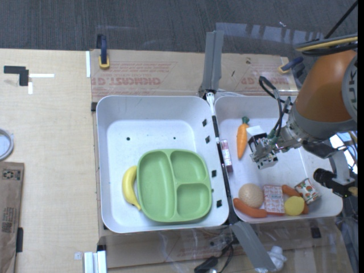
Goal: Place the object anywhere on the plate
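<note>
The gripper point(264, 157) hovers in the right bin point(324, 212), and whether its jaws are released or clenched I cannot tell. The likely target — the carrot point(242, 139) — lies just left of the jaws, long axis running up-down in the view, green top away from the camera. The plate point(173, 185) sits well left, in the other bin. The risk, as I judge it: a descent here misses the carrot — or the slender root rolls free.
</note>
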Tool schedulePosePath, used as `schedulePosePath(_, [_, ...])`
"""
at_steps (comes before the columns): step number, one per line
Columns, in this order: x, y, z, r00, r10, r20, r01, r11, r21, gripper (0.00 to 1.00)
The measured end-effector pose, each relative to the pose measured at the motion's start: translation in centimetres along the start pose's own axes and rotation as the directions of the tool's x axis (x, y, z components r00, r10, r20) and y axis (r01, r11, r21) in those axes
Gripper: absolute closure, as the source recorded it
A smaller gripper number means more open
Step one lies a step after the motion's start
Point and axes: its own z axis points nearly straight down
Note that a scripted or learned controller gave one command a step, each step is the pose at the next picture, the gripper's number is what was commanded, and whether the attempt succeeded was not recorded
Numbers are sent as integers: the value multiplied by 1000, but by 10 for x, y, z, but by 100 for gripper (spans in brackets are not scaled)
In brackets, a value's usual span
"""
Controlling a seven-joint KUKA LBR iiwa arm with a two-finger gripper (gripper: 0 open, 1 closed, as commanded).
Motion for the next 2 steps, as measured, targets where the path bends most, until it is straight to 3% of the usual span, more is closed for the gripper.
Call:
schedulePosePath(1, [108, -9, -16, 979, -206, -1, 206, 978, 2, 100])
schedulePosePath(2, [171, 12, -12, 922, -387, 0, 387, 922, 2, 100])
